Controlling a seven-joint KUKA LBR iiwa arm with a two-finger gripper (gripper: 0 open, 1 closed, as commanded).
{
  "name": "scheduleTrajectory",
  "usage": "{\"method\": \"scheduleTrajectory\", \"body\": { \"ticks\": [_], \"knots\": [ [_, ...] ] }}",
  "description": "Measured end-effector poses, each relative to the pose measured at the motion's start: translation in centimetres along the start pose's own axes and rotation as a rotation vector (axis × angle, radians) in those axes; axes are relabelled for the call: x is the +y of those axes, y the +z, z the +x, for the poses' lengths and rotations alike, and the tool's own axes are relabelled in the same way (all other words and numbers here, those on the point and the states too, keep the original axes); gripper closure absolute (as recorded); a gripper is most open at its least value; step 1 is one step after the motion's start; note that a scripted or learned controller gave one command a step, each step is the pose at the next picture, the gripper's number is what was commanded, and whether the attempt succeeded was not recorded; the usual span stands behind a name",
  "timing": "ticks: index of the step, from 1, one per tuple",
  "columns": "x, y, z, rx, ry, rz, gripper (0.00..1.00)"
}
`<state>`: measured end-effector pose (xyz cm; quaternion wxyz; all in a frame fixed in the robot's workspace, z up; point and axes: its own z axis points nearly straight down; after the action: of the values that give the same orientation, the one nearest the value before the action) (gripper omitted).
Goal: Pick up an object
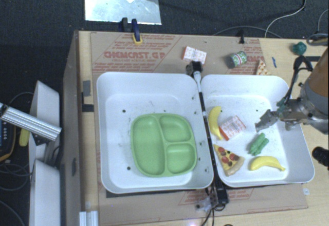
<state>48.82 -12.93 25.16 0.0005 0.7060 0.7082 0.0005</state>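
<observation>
The gripper (264, 119) reaches in from the right edge of the frame and sits over the right bin (277, 85), just above a green object (258, 144). Its jaw state cannot be determined, and nothing is visibly held.

In the right bin, one banana (214, 121) lies along the left wall. A red-and-white packet (232, 127) lies beside it. A pizza slice (227, 158) sits lower left and a second banana (267, 163) lower right.

The left bin (118, 91) holds a green divided plate (164, 144).
</observation>
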Motion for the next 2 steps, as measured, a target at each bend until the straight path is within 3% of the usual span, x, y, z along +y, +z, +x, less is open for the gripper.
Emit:
{"method": "scheduleTrajectory", "body": {
  "ticks": [1, 2],
  "knots": [
    [0.8, 9.6, -3.1, 0.000, 0.003, 0.003, 0.00],
    [2.3, 16.4, -2.6, -0.003, 0.003, -0.005, 0.00]
  ]
}}
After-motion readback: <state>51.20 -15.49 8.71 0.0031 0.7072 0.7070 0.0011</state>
